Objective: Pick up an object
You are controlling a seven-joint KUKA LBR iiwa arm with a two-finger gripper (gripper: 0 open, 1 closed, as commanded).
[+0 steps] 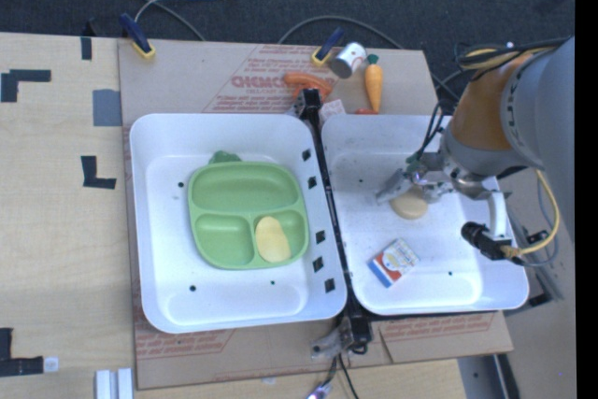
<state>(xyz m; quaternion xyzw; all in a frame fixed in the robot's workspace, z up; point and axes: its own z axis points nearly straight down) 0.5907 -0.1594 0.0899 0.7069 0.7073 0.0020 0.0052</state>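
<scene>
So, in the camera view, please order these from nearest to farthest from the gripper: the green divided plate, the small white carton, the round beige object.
1. Round beige object, right bin, at the gripper.
2. Small white carton, right bin, lower.
3. Green divided plate, left bin.

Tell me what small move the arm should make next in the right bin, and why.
Probably lower a little further and close. The gripper sits right at the tan round object in the right bin, but nothing shows between its fingers, so a grasp isn't confirmed. The small box lies apart, nearer the front.
</scene>
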